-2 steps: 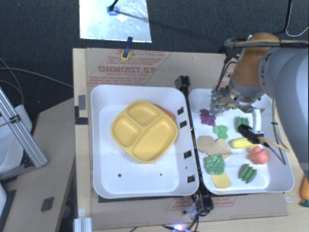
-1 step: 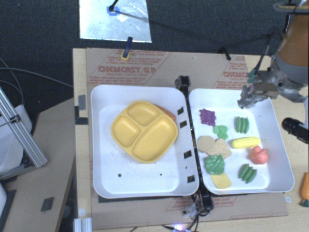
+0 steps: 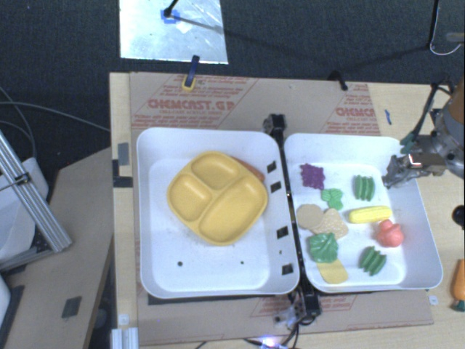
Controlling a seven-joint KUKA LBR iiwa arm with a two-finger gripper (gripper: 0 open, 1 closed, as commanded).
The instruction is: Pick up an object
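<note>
The right bin point(image 3: 418, 217) holds several toy foods: a purple cluster point(image 3: 312, 175), a small green piece point(image 3: 332, 197), a green pod point(image 3: 363, 187), a yellow corn cob point(image 3: 369, 214), a red-pink fruit point(image 3: 389, 233), two tan slices point(image 3: 323, 219), a leafy green piece point(image 3: 322, 247), a yellow slab point(image 3: 333, 272) and another green pod point(image 3: 373, 259). My gripper point(image 3: 398, 170) hangs over the bin's upper right part, right of the green pod and above the corn cob. Nothing shows between its fingers.
The left bin point(image 3: 156, 267) bears a yellow three-compartment plate point(image 3: 217, 197), with something reddish peeking out behind its right edge. A black clip divider point(image 3: 280, 187) joins the two bins. Cardboard lies under both.
</note>
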